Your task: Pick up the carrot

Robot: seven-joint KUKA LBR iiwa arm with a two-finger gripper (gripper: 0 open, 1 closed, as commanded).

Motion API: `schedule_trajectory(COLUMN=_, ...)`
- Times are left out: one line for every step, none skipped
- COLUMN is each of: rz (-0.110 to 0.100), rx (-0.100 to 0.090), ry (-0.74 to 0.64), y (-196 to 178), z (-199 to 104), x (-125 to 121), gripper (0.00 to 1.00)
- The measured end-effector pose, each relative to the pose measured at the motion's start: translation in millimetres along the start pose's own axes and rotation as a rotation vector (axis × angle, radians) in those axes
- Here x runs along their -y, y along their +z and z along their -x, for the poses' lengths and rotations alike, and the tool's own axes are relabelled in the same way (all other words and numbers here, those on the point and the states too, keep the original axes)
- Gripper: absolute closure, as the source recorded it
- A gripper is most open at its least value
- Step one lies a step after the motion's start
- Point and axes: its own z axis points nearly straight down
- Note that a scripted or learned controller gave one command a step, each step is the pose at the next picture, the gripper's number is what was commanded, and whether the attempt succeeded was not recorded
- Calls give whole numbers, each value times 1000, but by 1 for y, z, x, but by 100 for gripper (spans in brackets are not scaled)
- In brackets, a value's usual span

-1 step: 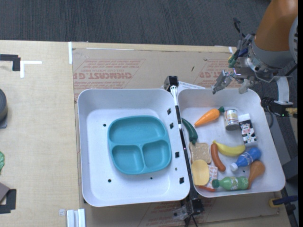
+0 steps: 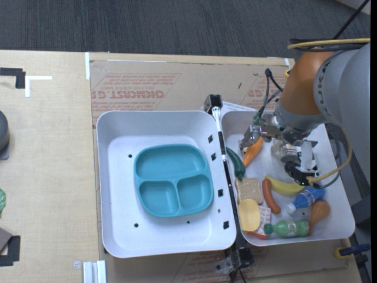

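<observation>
Directly beneath the gripper, touching it, lies the carrot.

Pretty even overhead light here, bright with mild glare off the white bins, soft shadows under the arm, and everything's a bit soft and grainy.

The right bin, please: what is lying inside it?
Inside the right bin: carrot at the gripper, banana, sausage, bread, bottles. The arm covers its far corner.

you're seeing the arm running off the right edge and covering the right bin's far corner, with the gripper's fingers too small to read.
</observation>
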Motion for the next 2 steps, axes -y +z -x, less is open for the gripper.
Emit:
schedule_trajectory(rz=-3, rx=1, ry=7, y=-9, z=2, x=0, gripper=100)
schedule_trajectory(rz=1, rx=1, ry=25, y=-100, z=-53, x=-41, gripper=100)
